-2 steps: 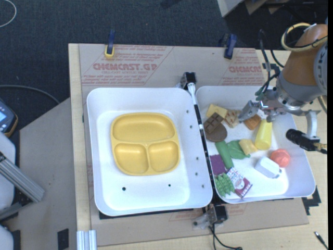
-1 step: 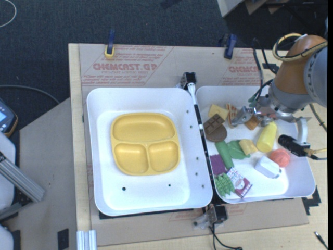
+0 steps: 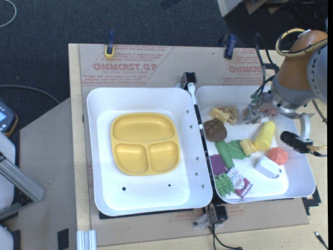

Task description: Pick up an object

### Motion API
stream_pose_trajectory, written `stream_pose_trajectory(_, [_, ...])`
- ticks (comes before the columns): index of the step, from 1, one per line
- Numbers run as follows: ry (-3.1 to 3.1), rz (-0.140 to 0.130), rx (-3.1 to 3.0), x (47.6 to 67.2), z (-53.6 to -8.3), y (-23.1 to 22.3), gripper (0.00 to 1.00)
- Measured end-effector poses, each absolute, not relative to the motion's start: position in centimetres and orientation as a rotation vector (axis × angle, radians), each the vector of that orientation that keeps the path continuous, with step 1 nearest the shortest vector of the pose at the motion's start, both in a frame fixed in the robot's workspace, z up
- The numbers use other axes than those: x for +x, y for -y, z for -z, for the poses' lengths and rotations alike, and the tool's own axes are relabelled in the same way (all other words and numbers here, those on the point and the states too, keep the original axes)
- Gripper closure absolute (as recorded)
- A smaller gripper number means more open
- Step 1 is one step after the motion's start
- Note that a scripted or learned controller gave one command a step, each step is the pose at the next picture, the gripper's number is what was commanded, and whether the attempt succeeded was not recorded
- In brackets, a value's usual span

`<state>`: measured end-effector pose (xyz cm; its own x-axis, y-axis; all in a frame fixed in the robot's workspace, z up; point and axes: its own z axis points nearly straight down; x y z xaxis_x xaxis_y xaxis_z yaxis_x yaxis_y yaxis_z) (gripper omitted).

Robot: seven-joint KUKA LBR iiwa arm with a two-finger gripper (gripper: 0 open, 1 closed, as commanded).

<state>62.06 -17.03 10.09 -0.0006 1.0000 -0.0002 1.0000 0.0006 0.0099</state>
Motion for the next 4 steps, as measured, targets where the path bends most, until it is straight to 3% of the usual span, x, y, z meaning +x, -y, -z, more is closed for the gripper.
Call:
stream_pose_trajectory(2, [-2.218, -0.004, 2.215, 62.2, -21.4, 17.8, 1.00])
stream_pose_trajectory(3, [-2.219, -0.004, 2.216, 62.3, -22.6, 17.8, 1.00])
stream_pose_trajectory(4, [-2.230, 0.001, 2.220, 59.6, -22.2, 12.5, 1.00])
